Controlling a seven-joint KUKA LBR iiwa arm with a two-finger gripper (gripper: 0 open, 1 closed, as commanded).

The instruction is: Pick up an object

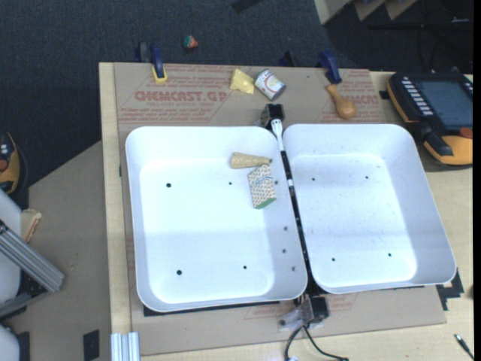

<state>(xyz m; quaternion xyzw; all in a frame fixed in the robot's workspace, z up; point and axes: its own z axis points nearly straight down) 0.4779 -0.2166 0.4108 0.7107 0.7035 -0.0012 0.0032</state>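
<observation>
Two objects lie in the left white bin (150,224), near its far right corner. One is a tan, cone-shaped piece (249,160) lying on its side. Just below it, touching or nearly so, lies a small patterned packet (261,186) with a green and white print.
The right white bin (421,224) adjoins the left one along a dark seam. Behind the bins on the cardboard lie a yellow piece (242,82), a small white can (270,84) and an orange-brown wooden piece (342,101). A black and orange pendant (440,111) sits at far right.
</observation>
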